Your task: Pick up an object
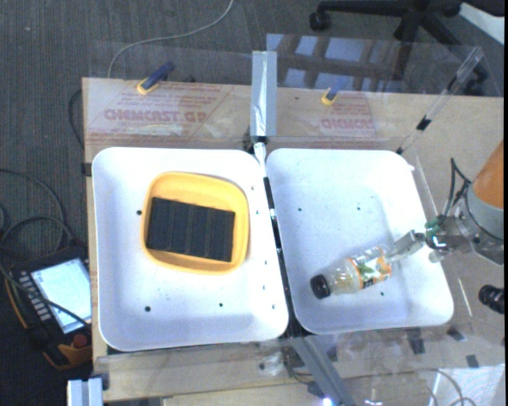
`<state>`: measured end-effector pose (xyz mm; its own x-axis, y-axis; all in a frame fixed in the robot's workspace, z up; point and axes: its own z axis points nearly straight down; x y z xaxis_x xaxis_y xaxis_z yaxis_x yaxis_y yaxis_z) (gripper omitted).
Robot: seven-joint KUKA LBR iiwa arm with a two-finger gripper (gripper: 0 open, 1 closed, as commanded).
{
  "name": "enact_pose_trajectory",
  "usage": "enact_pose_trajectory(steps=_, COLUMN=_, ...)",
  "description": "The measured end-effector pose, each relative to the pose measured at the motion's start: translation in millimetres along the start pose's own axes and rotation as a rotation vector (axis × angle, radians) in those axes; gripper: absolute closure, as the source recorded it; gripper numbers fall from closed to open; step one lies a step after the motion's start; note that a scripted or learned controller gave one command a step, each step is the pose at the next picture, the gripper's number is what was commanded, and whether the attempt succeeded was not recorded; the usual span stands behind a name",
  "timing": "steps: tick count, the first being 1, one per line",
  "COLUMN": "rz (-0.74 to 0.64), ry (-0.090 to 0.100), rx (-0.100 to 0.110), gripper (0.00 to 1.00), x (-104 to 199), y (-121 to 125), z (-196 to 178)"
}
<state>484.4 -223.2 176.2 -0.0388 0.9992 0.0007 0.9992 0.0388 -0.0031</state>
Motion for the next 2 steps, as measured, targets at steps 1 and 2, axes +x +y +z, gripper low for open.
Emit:
enact_pose_trajectory(steps=1, rz=-0.078, ry=-0.008, rx=-0.022, gripper=0.00, x=71, y=9, z=84)
enact_pose_trajectory(steps=2, rz=-0.352, ry=-0.007, rx=-0.021, gripper=0.00, x=53, y=9, z=84)
